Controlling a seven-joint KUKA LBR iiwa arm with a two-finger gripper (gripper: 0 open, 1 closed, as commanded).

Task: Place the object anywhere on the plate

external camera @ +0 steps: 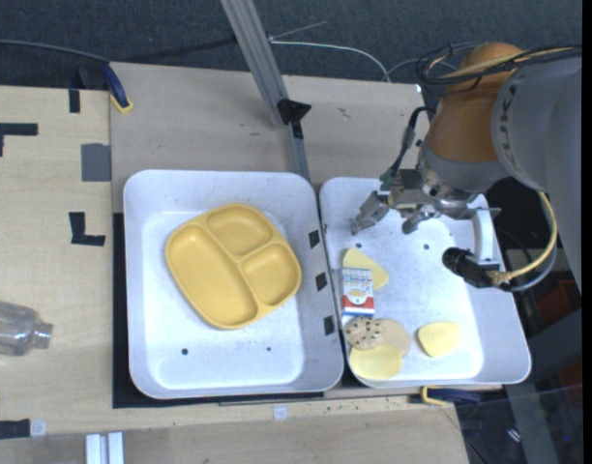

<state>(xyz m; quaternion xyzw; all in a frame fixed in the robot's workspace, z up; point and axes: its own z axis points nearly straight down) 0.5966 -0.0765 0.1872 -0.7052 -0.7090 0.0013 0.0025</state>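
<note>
Gripper (391, 217) hung over the far-left part of the right bin (499, 341), fingers spread apart, nothing between them. Bare bin floor lay right of the items. Small carton (359, 292) lay flat near the bin's left wall, long axis running near to far. Cookie (365, 333) and yellow pieces (438, 337) sat near it. Yellow divided plate (233, 264) sat in the left bin (141, 259), open rim all round.

Yellow plate (234, 264) in left bin (141, 288); fingers (371, 215) spread above right bin's (499, 341) food items (none held)
</note>
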